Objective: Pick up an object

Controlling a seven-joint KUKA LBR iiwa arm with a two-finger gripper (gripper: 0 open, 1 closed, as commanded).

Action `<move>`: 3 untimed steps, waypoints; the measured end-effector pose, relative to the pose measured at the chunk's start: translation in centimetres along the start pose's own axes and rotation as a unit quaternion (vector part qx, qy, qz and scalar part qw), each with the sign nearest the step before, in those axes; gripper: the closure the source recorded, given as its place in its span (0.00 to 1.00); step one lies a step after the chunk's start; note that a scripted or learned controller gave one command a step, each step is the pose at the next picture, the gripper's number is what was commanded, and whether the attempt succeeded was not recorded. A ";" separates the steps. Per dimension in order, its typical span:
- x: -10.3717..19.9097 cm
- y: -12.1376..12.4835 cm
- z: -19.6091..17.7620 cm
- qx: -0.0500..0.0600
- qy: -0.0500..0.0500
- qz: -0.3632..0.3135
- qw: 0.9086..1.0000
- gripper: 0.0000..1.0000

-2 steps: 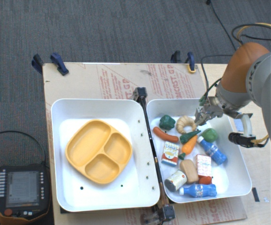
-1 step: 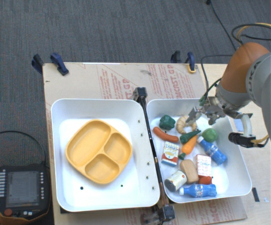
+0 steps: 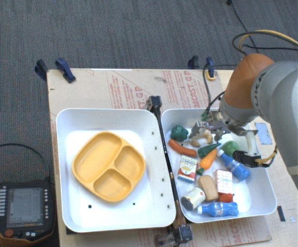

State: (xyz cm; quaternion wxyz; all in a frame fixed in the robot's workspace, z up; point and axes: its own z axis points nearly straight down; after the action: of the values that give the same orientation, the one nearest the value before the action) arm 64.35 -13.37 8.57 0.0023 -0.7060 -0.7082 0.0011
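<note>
You've got a chunky grey arm (image 3: 280,107) with smooth rounded casing, and a glossy orange band (image 3: 244,81) wrapping it just above the wrist. Past that it's a darker metal gripper (image 3: 210,128), small and bracket-like. Yellow and black cables (image 3: 262,37) loop off behind the arm.

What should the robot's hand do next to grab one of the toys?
Probably go straight down a little. The gripper hangs at the back of the right bin, just over a small tan toy, with a green toy to its left. Nothing looks caught in it yet, so lowering onto the tan toy seems the best small step.
</note>
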 end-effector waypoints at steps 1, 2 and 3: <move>-0.1 0.2 -1.3 0.001 0.001 0.000 1.000 1.00; 0.0 0.0 -1.0 0.002 0.001 0.000 1.000 0.00; 0.0 0.0 -1.8 0.003 0.001 0.000 1.000 1.00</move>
State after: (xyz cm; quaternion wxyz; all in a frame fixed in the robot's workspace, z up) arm 64.38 -13.41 10.38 0.0056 -0.7058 -0.7084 0.0024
